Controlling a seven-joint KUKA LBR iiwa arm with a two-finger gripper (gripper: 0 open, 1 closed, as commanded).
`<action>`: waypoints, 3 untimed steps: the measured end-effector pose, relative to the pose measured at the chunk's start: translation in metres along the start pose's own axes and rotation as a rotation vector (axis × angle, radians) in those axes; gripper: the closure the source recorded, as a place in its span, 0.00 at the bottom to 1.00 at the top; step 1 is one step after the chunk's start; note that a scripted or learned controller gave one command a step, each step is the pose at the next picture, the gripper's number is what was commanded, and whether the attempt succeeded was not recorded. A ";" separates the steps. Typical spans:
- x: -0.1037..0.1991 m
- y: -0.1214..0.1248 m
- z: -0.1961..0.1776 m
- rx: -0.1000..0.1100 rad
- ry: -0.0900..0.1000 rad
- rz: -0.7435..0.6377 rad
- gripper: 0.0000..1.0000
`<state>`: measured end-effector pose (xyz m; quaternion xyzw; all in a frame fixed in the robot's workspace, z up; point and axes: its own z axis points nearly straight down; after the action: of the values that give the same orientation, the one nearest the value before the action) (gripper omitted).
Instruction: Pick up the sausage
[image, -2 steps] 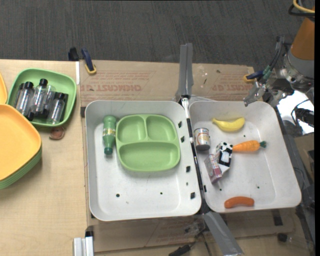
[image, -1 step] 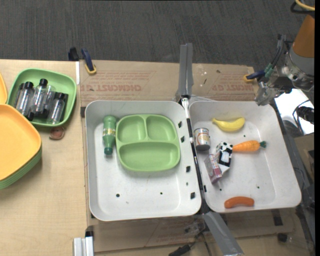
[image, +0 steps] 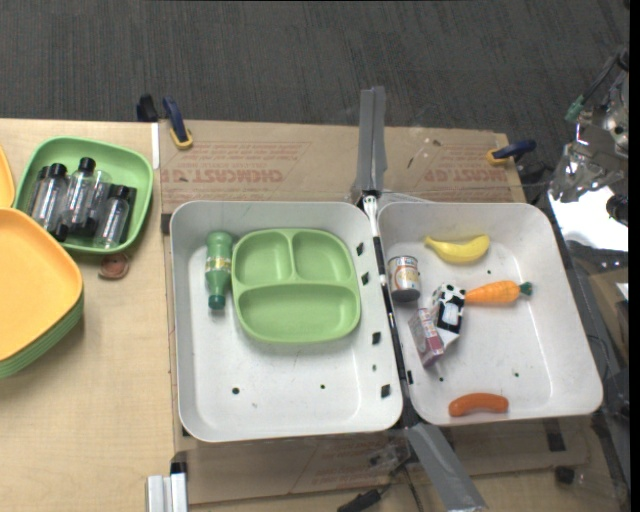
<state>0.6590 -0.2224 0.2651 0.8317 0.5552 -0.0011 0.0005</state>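
The sausage (image: 478, 404) is a short orange-red link lying flat near the front wall of the right bin (image: 575, 330), with bare floor around it. My gripper (image: 596, 128) is at the view's far right edge, beyond the right bin's back right corner and far from the sausage. It is only partly in frame and nothing is seen in it.
The right bin also holds a banana (image: 458, 247), a small can (image: 403, 274), a carrot (image: 496, 292), a black-and-white toy (image: 450, 306) and a pink packet (image: 429, 336). In the left bin (image: 190, 380) are a green divided plate (image: 296, 284) and a green bottle (image: 218, 268).
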 end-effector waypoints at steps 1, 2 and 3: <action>0.017 -0.036 0.034 0.002 0.001 -0.234 1.00; -0.027 -0.085 -0.006 0.003 0.001 0.147 1.00; -0.023 -0.110 0.032 0.002 0.002 -0.232 1.00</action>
<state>0.5484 -0.2012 0.2334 0.7618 0.6478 -0.0011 -0.0010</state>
